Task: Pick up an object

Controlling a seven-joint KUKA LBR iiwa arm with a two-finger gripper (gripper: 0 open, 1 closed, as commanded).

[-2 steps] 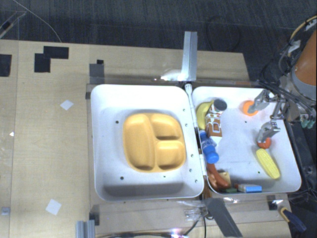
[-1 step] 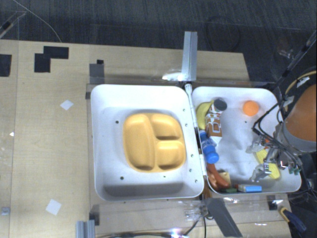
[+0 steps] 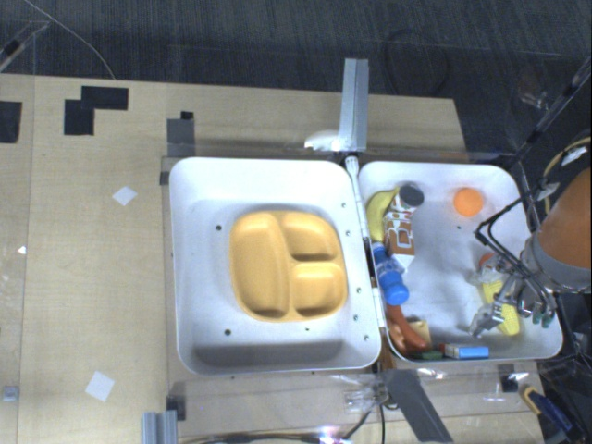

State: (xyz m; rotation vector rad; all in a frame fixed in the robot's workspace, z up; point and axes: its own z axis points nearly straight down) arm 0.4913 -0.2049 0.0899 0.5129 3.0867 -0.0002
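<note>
My gripper [image 3: 504, 311] is low in the right bin [image 3: 444, 178], near its front right corner, on the grey arm with its orange band [image 3: 566, 234]. A small yellow object [image 3: 507, 321] lies directly under and against the gripper, partly hidden by it. Elsewhere in the right bin are an orange ball [image 3: 469, 202], a brown-and-white bottle with a dark cap [image 3: 401, 222], a yellow item [image 3: 378, 213] behind it, a blue bottle [image 3: 391, 280], a red-brown item [image 3: 403, 329] and a marker with a blue cap [image 3: 465, 351].
The left bin [image 3: 199, 248] holds a yellow divided plate [image 3: 287, 264]. A metal post [image 3: 355, 104] rises behind the wall between the two bins. Black cables [image 3: 504, 220] loop over the right bin's right side.
</note>
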